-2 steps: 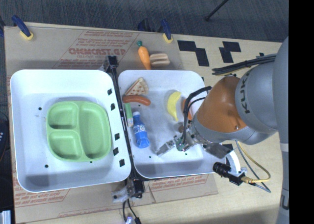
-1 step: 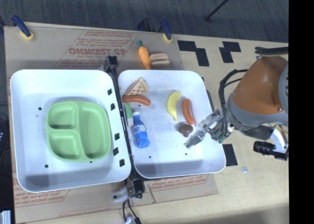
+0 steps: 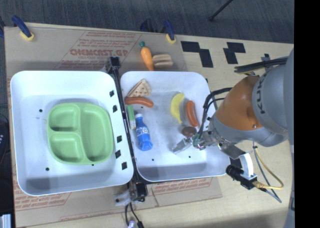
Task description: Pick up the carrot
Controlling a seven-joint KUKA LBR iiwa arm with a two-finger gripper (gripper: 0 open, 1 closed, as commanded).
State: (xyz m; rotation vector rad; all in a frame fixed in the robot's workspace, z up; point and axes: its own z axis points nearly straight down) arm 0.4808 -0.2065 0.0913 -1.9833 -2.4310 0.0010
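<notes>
The carrot, orange with a green top, lies on the cardboard just behind the right bin, outside it and touching a small bun. My gripper is low inside the right bin near its front right, just below a small brown piece. The carrot is far from it, across the bin towards the back. Nothing shows in the gripper's grasp.
The right bin holds a sandwich wedge, a sausage, a blue bottle, a yellow banana piece and a second sausage. A green divided plate sits in the left bin.
</notes>
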